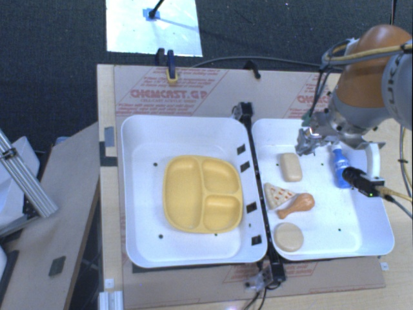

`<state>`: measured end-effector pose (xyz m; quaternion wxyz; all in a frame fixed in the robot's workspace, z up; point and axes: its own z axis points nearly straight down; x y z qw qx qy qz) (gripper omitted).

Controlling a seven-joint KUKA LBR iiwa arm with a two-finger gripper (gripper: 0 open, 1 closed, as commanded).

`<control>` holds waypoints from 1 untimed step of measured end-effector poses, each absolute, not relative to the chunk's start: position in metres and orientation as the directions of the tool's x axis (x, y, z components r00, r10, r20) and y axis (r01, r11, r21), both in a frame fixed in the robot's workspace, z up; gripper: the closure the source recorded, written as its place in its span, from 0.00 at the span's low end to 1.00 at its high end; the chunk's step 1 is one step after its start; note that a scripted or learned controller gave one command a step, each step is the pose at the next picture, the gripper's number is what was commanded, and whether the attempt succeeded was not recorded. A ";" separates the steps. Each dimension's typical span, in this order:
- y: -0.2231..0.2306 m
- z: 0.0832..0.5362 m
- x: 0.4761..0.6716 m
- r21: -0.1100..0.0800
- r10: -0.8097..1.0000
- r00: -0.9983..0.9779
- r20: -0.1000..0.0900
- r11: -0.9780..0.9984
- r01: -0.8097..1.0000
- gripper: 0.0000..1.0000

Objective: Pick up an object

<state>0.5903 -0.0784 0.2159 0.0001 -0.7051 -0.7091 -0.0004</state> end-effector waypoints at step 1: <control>-0.022 0.212 0.568 -0.001 1.000 -0.008 0.002 0.008 1.000 1.00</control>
